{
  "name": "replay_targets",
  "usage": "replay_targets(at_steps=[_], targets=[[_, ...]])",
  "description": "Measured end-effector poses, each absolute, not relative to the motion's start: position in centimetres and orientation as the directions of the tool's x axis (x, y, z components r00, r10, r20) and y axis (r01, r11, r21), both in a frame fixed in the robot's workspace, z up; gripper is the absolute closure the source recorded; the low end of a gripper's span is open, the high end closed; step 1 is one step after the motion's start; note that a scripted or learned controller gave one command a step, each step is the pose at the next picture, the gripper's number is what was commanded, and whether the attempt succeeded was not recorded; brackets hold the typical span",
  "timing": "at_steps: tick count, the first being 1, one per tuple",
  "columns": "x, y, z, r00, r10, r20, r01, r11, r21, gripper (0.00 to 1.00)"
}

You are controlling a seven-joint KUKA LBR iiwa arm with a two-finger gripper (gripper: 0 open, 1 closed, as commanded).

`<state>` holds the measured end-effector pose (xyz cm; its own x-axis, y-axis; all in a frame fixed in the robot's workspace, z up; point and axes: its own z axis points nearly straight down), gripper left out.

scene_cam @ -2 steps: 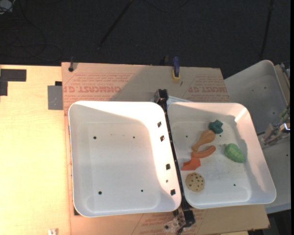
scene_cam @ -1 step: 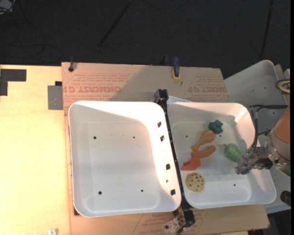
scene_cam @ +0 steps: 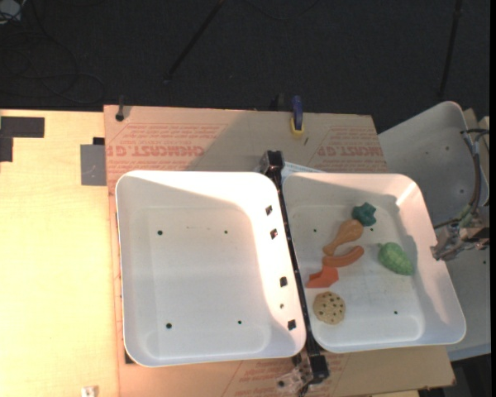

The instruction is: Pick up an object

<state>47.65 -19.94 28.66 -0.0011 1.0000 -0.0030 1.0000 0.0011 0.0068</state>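
The desk [scene_cam: 41,246] carries two shallow white bins side by side. The left bin [scene_cam: 140,337] is the larger-looking one; the right bin [scene_cam: 430,325] holds four small things. An orange carrot-like toy with a teal top [scene_cam: 353,227] lies near the middle, a red-orange curved piece [scene_cam: 337,265] just below it, a green leafy lump [scene_cam: 396,258] to their right, and a tan cookie [scene_cam: 329,308] lowest. The tool [scene_cam: 456,245] seems to sit just outside the right bin's right rim; whether it is apart or together cannot be told
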Motion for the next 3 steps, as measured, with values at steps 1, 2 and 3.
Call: replay_targets(at_steps=[1, 2, 3], targets=[[47.2, -21.2, 11.0, 0.000, 1.000, 0.006, 1.000, 0.000, -0.015, 1.00], [47.4, -21.4, 12.8, 0.004, 1.000, 0.003, 1.000, -0.003, -0.005, 1.00], [47.4, -21.6, 13.7, 0.007, 1.000, 0.003, 1.000, -0.007, -0.006, 1.00]])
